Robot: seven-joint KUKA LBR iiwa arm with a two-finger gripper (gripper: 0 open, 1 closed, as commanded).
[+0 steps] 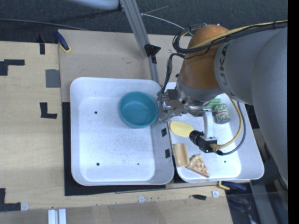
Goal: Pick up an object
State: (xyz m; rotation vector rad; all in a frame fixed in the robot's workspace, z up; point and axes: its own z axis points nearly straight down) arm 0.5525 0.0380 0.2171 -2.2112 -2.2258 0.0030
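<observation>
A blue bowl (138, 108) sits upright at the upper right of the left bin (93, 171), close to the wall between the bins. My gripper (164, 107) hangs under the grey arm with its orange band (205, 55), right over that wall and against the bowl's right rim. The wrist body hides the tips. In the right bin (243, 169) lie a yellow banana-like piece (181, 128), a brown bread-like block (180, 154), a pizza slice (198, 165) and a green can (220, 112), partly under the arm.
A black cable plug (202, 141) and its yellow cable loop hang from the wrist over the right bin. A slanted metal pole (140, 29) crosses the bench behind the left bin. Tape marks dot the wooden bench at left.
</observation>
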